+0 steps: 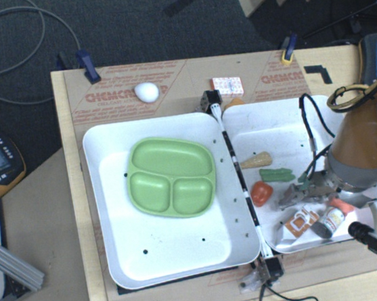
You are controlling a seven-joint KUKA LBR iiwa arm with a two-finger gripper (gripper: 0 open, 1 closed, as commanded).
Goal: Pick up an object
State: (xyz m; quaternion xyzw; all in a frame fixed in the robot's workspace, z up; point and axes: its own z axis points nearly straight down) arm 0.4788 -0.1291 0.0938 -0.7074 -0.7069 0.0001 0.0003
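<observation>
A white egg (146, 91) and a patterned packet (227, 85) lie on the bench's cardboard (165, 74) (behind the bins).

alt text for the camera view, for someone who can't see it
A grey robot arm's gripper hangs low over the right white bin among small items including a red tomato. The left bin holds a green divided plate.

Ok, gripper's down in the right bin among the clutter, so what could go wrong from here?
Two risks. The gripper sits low among close-packed items: the green piece, the red tomato-like ball, an orange packet and a small bottle. Closing there may catch two things, or just push them aside. Also, the ball lies near the divider between the bins; it looks round, so a nudge could roll it against that wall, where it may be harder to grasp.
</observation>
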